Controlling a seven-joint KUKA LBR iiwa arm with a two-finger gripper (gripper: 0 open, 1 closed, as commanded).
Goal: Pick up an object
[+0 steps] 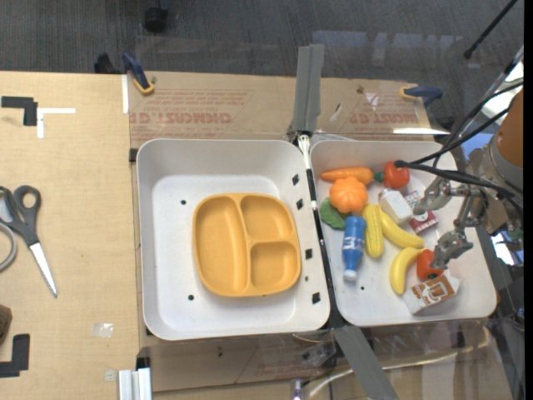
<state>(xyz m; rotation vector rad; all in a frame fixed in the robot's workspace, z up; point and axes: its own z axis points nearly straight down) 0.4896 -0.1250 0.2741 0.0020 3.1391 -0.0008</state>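
My gripper (441, 222) hangs over the right part of the right bin (475, 307), its two fingers spread open. One fingertip (431, 197) is near a small red and white box (422, 221). The other fingertip (450, 247) is just above a red toy (426, 263). Nothing is gripped between them. Beside it lie two bananas (402, 233) (401, 270), a corn cob (374, 230), a blue bottle (354, 247), an orange (348, 194), a carrot (348, 174), a red pepper (396, 175), a white block (395, 204) and a brown and white carton (433, 290).
The left bin (158, 223) holds a yellow divided plate (246, 244). Scissors (32, 232) lie on the bench at the far left. Black cables (466, 140) run from the arm over the right bin's back corner. A green piece (331, 217) sits under the orange.
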